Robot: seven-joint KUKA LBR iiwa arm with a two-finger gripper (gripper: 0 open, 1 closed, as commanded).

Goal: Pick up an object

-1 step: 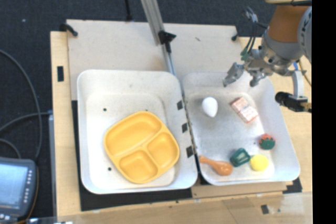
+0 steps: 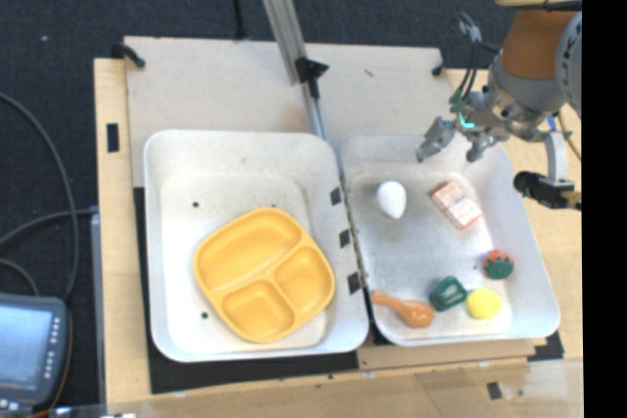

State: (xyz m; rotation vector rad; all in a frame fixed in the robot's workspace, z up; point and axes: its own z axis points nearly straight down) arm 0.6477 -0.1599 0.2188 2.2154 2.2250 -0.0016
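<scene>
Egg [image 2: 392, 199] (white) lies in right bin [image 2: 534, 240]; tray [image 2: 264, 273] left.

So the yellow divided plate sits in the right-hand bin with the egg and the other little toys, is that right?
Not quite. The camera view shows the yellow divided plate alone in the left bin. The white egg and the other small toys lie in the right bin.

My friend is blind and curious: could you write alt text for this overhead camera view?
A grey and orange robot arm's gripper, fingers open, hovers over the back of the right bin, which holds a white egg, small carton, orange spoon, green block, yellow ball and red fruit. The left bin holds a yellow divided tray.
</scene>
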